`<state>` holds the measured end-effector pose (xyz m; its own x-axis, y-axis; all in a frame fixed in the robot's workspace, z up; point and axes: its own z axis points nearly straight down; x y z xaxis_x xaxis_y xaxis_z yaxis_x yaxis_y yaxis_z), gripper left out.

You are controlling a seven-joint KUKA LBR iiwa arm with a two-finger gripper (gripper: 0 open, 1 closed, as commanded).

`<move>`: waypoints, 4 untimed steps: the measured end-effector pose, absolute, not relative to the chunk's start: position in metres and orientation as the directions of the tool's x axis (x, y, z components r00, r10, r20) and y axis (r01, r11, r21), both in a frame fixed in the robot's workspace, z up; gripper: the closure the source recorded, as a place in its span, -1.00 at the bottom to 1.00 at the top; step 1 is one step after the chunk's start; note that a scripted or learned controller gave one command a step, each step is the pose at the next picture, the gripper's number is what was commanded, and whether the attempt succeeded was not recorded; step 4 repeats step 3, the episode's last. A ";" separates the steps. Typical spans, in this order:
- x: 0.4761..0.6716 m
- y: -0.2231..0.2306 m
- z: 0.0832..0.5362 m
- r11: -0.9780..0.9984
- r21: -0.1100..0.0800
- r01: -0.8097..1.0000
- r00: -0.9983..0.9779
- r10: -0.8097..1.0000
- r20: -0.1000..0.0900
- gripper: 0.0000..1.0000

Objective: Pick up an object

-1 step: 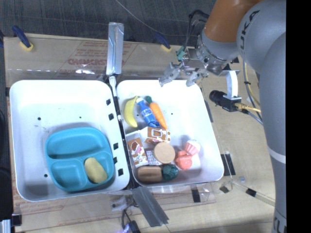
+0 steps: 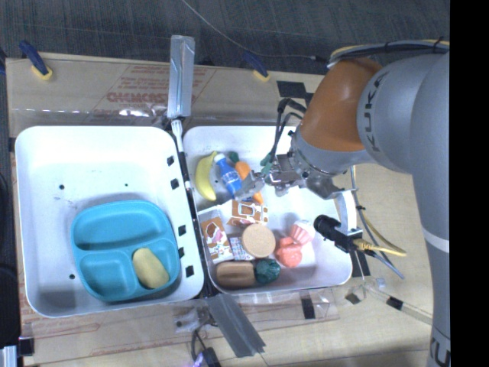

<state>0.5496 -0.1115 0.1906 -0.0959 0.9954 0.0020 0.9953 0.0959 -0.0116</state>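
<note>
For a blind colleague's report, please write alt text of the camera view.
A grey robot arm with an orange band reaches from the right over the right white bin, which holds a banana, a blue bottle and other small toys. The left white bin holds a blue divided tray with a yellow potato-like object.

Glossy white plastic bins (image 2: 99, 140), smooth blue plastic tray (image 2: 114, 232), glossy orange arm band (image 2: 340, 109)
</note>
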 end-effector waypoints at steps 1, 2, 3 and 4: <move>0.589 -0.099 0.091 0.185 -0.003 0.983 -0.185 0.983 0.001 -1.00; 0.589 -0.100 0.102 0.188 -0.004 0.982 -0.188 0.982 0.000 1.00; 0.629 -0.054 0.196 0.187 0.007 0.982 -0.187 0.982 0.000 1.00; 0.629 -0.054 0.196 0.187 0.007 0.982 -0.187 0.982 0.000 1.00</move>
